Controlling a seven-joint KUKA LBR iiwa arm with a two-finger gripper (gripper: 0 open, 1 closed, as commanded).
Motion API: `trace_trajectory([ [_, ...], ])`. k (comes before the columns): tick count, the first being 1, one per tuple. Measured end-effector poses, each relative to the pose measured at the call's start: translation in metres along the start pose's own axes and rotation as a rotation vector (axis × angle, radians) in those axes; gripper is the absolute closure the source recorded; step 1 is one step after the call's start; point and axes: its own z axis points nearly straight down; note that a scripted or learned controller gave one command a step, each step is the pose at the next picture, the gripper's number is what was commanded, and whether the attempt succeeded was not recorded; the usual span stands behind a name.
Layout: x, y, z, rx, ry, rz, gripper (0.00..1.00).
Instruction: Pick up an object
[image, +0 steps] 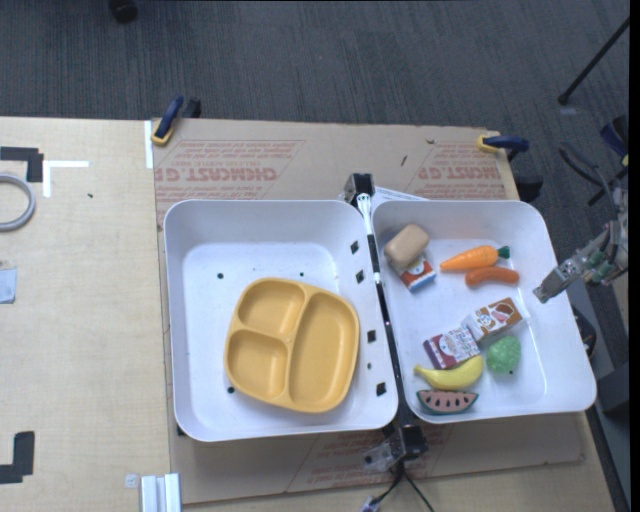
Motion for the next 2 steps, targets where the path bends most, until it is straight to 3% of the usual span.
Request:
trace_trajectory([
  [1, 0.018, 0.010, 0.030, -0.002, -0.001, -0.346, 1.00],
  [2, 0.064, 0.034, 0.026, -0.002, -0.001, -0.842, 1.00],
])
